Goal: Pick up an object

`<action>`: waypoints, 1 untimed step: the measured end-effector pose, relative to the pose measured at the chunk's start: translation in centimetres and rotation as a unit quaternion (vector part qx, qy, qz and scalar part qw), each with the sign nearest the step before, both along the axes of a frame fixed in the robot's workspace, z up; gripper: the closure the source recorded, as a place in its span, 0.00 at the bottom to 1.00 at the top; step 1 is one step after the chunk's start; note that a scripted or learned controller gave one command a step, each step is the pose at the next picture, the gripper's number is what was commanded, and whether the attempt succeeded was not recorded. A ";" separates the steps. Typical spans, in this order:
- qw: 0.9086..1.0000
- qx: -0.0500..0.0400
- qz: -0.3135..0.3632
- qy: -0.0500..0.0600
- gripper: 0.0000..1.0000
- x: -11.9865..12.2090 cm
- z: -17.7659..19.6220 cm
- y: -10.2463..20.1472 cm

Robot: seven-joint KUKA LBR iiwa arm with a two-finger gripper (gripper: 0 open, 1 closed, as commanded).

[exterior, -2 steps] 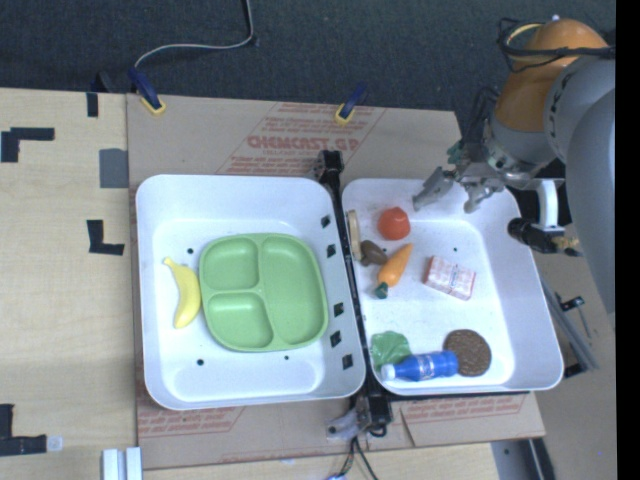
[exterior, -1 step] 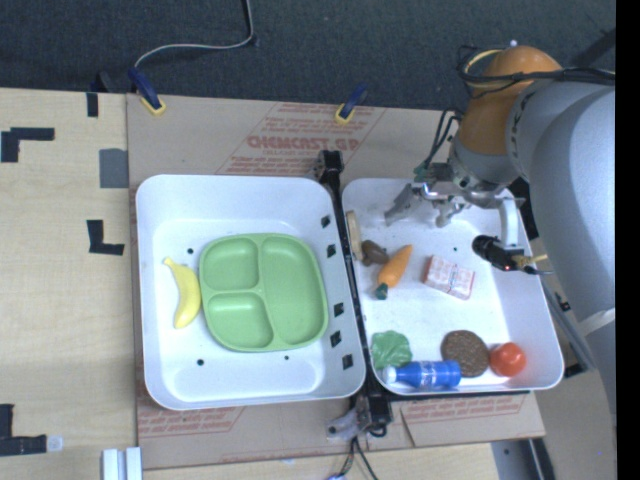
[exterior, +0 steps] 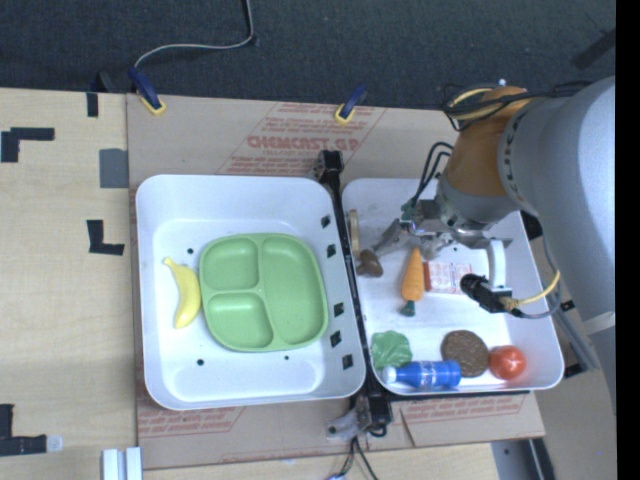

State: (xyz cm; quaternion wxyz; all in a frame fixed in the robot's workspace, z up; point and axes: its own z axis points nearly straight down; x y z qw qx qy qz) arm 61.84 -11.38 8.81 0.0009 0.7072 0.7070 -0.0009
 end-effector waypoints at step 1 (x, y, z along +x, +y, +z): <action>1.000 0.000 0.000 -0.003 0.00 -3.7 -0.1 -0.7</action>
